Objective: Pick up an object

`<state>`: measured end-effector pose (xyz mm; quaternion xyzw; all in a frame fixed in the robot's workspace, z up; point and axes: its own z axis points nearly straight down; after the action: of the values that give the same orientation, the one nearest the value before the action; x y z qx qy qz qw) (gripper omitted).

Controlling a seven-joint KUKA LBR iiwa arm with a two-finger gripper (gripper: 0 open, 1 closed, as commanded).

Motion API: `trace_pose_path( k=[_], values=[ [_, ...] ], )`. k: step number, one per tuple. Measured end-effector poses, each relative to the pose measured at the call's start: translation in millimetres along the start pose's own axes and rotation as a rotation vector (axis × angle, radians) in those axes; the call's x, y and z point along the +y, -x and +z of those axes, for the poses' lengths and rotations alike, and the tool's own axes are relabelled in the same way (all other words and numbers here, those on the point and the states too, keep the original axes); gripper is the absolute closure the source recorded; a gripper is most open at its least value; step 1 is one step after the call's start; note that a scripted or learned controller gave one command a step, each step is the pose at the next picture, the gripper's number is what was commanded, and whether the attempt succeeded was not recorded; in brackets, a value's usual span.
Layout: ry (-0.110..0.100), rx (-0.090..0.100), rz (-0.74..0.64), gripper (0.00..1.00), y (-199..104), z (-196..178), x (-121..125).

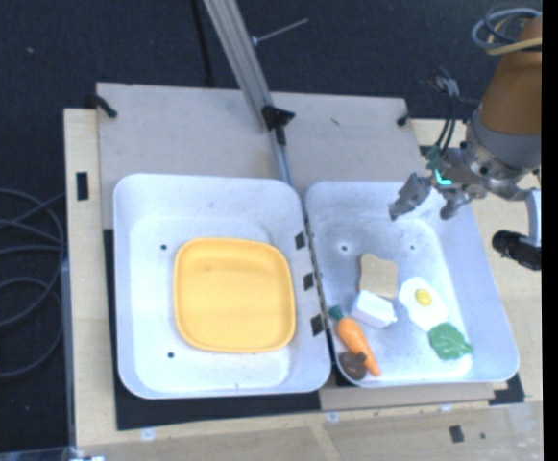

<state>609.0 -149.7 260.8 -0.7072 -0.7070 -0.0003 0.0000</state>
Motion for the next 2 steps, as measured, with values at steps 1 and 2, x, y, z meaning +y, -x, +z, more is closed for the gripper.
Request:
trace_pose_path(
  k=[1,2],
  values=[
    [0.000,0.000,0.000,0.00,0.0,0.0,0.2],
    [-0.003,-0.001,0.000,0.00,-1.6,44.5,6.1]
  ],
)
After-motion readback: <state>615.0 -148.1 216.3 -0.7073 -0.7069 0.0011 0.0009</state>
